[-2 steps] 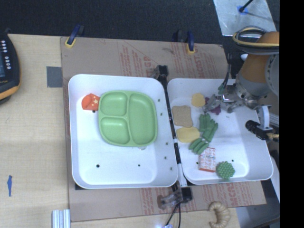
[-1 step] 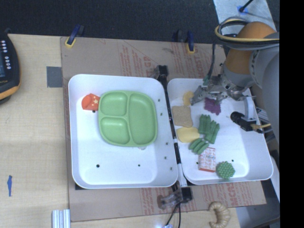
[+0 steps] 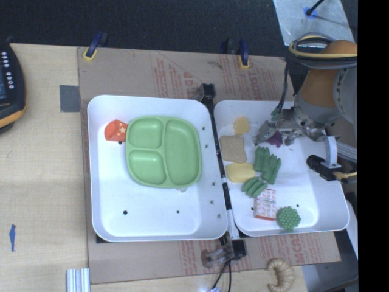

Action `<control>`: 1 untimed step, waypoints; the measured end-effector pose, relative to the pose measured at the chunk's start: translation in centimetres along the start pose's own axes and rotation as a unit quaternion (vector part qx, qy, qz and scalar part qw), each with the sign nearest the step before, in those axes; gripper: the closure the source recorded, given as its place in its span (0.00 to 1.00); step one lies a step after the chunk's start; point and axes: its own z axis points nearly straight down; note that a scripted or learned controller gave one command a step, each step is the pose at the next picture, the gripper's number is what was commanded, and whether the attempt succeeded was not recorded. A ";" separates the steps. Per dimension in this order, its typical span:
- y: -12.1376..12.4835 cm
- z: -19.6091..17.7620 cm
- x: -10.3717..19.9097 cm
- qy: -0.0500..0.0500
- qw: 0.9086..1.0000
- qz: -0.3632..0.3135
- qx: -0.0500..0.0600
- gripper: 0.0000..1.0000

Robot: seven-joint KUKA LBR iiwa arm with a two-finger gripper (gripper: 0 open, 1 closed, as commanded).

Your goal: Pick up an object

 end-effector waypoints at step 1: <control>-3.7 0.0 -0.1 0.000 1.000 -0.001 0.000 0.00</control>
